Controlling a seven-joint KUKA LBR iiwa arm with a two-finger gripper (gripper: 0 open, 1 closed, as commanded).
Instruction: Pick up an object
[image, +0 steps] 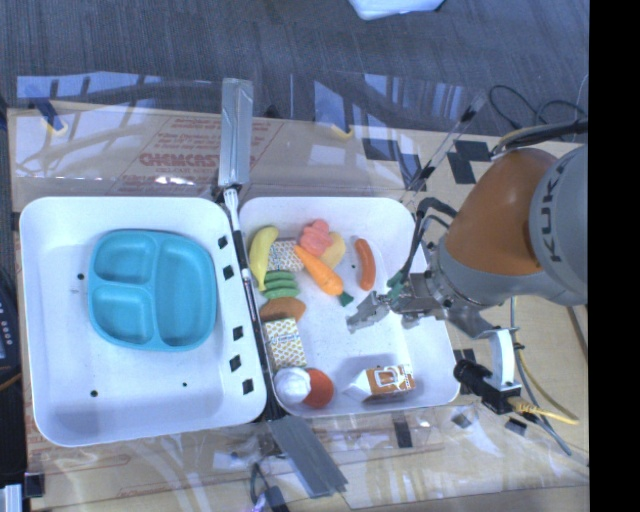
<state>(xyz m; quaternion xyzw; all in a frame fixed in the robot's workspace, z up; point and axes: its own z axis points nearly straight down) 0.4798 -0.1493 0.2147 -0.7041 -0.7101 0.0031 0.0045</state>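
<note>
1. Robotics lab test cell.
2. Grey-and-orange industrial arm (520, 235) at right of frame, loose cables (530, 105) upper right.
3. Tabletop (120, 150) with taped-down cardboard, two white bins (40, 300).
4. Toy plastic food (320, 270) in the right bin, grey carpet (150, 35) along top.

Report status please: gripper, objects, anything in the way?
Gripper low over right bin, nothing between fingers. Nearest objects: carrot, sausage, carton. Blue tray in left bin, apart. Path clear.
</note>
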